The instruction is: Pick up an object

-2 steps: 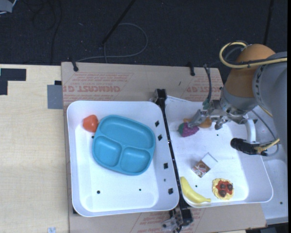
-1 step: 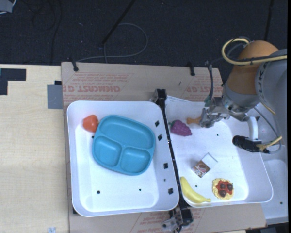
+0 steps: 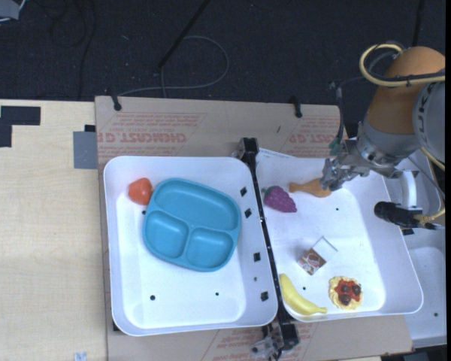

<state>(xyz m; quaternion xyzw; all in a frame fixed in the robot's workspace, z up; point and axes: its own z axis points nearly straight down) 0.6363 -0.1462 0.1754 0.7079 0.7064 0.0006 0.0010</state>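
Hand (image 3: 338,173) hung at the upper right of the frame, over the far edge of the right bin (image 3: 395,284), at the end of the grey arm (image 3: 402,111) with its orange band. Whether it was released or clenched I cannot tell; the dark wrist parts hid that. Just to its left and a little lower lay an orange-brown toy drumstick (image 3: 310,189), its thicker end reaching up to the hand; contact could not be made out. Left of the drumstick, near the divider between the bins, lay a purple bunch of grapes (image 3: 280,199).

Lower in the right bin sat a small brown and white block (image 3: 313,261) near the middle, a yellow banana (image 3: 301,298) against the lower left corner, and a round tart topped with red berries (image 3: 346,291) just right of the banana. The right half of that bin's floor was open white surface.

The left bin (image 3: 128,292) held a blue divided plate (image 3: 190,223), tilted slightly, with an orange-red tomato (image 3: 140,191) touching its upper left edge. Both bins rested on a cardboard sheet (image 3: 210,130) on the table (image 3: 37,239).
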